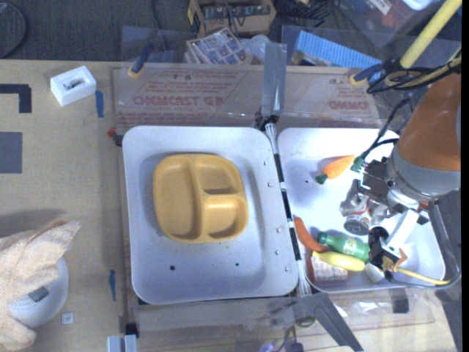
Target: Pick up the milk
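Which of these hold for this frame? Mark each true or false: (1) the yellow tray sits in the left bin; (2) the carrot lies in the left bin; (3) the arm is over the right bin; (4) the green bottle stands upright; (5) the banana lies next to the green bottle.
1. True. The yellow tray sits in the left bin.
2. False. The carrot lies in the right bin, near its far side.
3. True. The arm reaches in over the right bin, with the gripper low among the items.
4. False. The green bottle lies on its side.
5. True. The banana lies right alongside the green bottle, on its near side.
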`<action>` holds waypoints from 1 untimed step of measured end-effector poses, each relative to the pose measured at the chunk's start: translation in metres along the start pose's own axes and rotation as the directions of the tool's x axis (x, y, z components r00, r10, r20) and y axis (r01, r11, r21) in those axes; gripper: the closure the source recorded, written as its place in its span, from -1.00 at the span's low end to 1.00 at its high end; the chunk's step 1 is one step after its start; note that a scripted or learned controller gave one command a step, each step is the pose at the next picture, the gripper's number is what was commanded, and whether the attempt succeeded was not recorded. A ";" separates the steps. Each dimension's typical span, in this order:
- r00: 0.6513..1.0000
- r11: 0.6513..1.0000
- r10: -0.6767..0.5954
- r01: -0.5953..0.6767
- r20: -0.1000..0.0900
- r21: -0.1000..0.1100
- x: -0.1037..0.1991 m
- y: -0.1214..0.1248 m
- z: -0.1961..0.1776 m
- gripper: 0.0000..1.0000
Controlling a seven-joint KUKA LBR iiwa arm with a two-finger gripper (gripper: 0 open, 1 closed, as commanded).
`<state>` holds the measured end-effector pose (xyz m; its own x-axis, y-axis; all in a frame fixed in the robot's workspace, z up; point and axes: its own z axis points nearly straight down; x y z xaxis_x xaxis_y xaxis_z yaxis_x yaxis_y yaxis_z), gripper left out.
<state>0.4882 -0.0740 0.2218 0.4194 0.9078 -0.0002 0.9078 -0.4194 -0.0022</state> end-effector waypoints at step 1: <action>0.988 0.988 0.156 -0.156 0.001 -0.001 0.060 -0.014 0.006 1.00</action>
